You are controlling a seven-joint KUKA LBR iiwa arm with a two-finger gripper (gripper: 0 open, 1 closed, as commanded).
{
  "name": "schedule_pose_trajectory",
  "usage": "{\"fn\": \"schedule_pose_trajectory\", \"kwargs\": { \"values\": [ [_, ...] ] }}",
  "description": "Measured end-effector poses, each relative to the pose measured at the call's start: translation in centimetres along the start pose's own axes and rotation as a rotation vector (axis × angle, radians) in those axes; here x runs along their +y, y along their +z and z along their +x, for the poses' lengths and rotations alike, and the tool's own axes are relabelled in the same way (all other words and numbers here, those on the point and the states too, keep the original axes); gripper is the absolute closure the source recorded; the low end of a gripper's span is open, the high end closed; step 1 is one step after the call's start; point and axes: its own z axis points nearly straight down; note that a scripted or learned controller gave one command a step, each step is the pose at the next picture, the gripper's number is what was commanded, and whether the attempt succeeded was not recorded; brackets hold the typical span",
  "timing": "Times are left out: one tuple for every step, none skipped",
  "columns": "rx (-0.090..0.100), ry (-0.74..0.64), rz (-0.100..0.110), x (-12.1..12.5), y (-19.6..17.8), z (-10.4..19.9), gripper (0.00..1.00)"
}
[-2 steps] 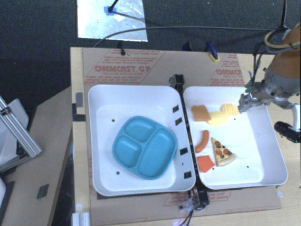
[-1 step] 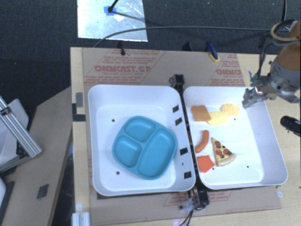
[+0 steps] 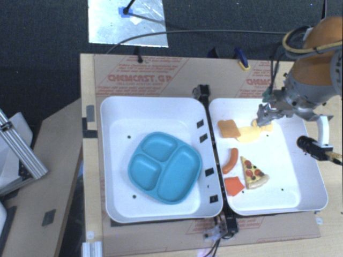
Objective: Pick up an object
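Gripper [image 3: 264, 118] low over the right bin's [image 3: 305, 197] far edge, touching the pale yellow cheese slice [image 3: 248, 134] — finger spread cannot be told. Toast piece [image 3: 229, 128] just beside it. One sausage [image 3: 230, 160], long axis running near-to-far; one pizza slice [image 3: 253, 172]; one orange-red piece [image 3: 233, 186]. Left bin [image 3: 115, 143] — one blue divided tray [image 3: 164, 167].

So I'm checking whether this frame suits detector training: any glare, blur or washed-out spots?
Camera view: sharp overall, no motion blur on the gripper; the foil sheet at top glares; the white bins are bright, so the pale yellow piece has weak contrast; the blue tray and pizza slice read clearly.
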Motion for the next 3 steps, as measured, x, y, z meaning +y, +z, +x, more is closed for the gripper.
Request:
{"fn": "schedule_pose_trajectory", "kwargs": {
  "values": [
    [0.000,-0.002,-0.001,0.2,-0.2,6.4,1.00],
    [0.000,0.000,-0.001,0.7,0.9,12.1,1.00],
    [0.000,0.000,-0.002,1.4,1.7,17.8,1.00]
  ]
}}
